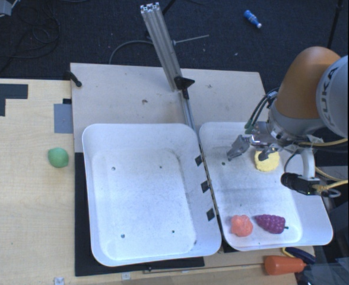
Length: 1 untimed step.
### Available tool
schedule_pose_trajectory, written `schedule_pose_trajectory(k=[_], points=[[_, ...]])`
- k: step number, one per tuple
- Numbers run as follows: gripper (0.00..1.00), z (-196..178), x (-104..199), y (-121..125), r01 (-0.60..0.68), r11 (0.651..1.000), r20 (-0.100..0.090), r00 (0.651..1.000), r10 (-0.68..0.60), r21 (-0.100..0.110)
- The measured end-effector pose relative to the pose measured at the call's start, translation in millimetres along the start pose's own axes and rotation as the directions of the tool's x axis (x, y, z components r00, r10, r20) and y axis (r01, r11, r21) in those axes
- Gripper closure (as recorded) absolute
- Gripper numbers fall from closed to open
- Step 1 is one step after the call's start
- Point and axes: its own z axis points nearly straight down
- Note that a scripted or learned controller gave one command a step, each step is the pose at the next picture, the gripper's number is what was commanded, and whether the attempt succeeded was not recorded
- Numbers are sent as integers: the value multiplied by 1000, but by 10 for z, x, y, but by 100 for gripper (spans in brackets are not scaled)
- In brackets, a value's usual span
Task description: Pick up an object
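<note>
Now the arm (317, 94) comes in from the right and reaches over the right bin (308, 233). Its gripper (254, 149) is low over the upper part of this bin. One grey finger (238, 148) points to the left, and a yellow object (267, 161) lies just beside the gripper, at its lower right side. I cannot tell from this view whether the fingers are spread or closed, and I also cannot tell if the yellow object is between them or only under them. In the lower part of the same bin lie an orange-pink fruit (241, 225) and a purple bunch of grapes (270, 223), close to each other and well apart from the gripper. The left bin (94, 159) stands beside it, and the two bins touch along the middle. A green ball (58, 157) lies on the wooden bench (20, 206), left of the left bin. An orange thing (284, 265) lies below the right bin, outside it.
</note>
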Motion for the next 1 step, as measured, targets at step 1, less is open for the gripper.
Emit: schedule_pose_trajectory(k=[1], points=[[0, 457, 67, 20, -1, 1000, 0, 1000, 1, 0]])
